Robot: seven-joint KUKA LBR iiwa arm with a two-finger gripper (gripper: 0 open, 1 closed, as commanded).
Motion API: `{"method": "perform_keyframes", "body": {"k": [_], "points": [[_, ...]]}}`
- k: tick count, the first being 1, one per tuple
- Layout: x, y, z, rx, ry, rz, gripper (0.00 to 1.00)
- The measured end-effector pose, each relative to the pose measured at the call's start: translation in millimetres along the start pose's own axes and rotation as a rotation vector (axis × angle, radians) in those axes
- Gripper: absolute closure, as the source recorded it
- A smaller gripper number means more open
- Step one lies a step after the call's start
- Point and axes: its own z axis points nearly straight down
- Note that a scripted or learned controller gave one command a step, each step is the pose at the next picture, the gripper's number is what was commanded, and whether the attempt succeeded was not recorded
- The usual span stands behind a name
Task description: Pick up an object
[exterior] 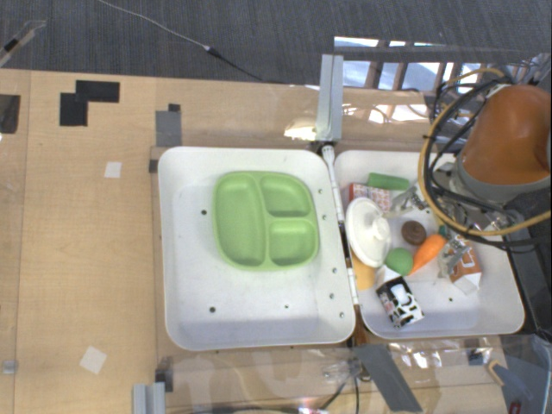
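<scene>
Looking down on the table, the arm [504, 145] hangs over the right bin [500, 317]; I cannot tell the claw's state. The carrot [427, 254] lies among clutter beside a green ball [398, 260], so I'd descend straight, centred on one piece.

The grey KUKA arm with its orange band [509, 136] comes in from the right edge of the camera view and hangs over the upper right of the scene. The rounded orange section faces the camera, with a grey collar just beneath it. Black cables loop around the wrist on its left side. The arm's own bulk hides whatever sits below the wrist.
</scene>
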Motion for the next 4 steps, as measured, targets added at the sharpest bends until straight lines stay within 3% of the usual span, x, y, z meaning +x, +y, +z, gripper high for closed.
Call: {"method": "perform_keyframes", "body": {"k": [1, 2, 4], "points": [[19, 35, 18, 0.027, -0.016, 0.002, 0.00], [36, 35, 24, 0.027, -0.028, 0.058, 0.00], [37, 55, 22, 0.052, -0.027, 0.101, 0.00]]}}
